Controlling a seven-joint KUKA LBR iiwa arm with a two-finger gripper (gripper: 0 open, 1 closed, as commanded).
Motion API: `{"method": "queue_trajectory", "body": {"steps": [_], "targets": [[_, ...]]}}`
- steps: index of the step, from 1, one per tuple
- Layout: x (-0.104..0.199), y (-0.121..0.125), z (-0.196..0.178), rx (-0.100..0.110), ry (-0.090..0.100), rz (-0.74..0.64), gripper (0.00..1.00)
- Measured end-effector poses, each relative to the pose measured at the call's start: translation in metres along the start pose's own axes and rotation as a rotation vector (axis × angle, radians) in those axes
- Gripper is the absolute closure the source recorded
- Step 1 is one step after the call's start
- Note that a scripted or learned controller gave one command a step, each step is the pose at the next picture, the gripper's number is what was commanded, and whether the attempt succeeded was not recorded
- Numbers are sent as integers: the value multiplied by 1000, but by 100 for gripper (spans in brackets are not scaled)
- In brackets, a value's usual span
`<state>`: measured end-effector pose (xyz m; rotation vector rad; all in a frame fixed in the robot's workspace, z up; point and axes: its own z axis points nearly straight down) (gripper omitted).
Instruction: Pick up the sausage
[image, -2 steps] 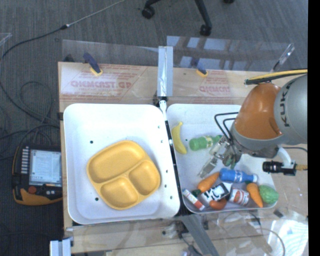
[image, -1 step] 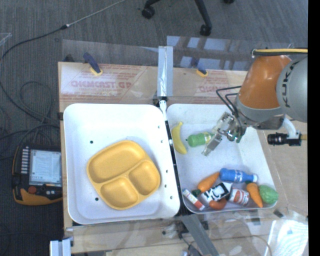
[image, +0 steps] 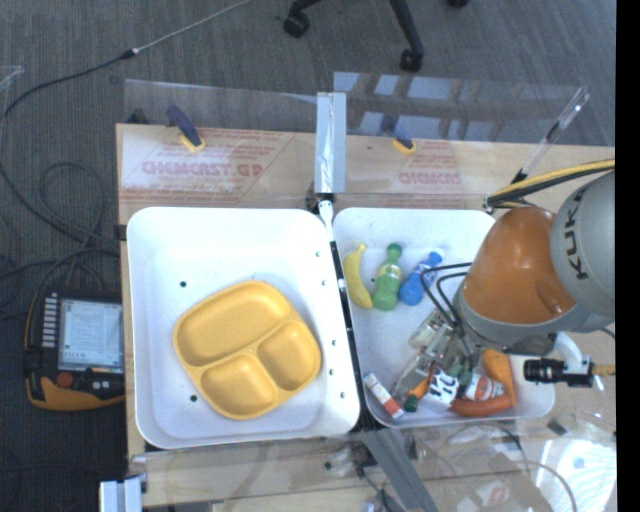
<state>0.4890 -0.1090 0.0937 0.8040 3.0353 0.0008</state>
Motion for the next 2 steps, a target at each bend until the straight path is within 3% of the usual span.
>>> {"method": "queue_trajectory", "body": {"steps": [1, 2], "targets": [[-78, -29, -1, 2, 1, 355, 0], [-73, -66, 2, -12, -14, 940, 0]]}}
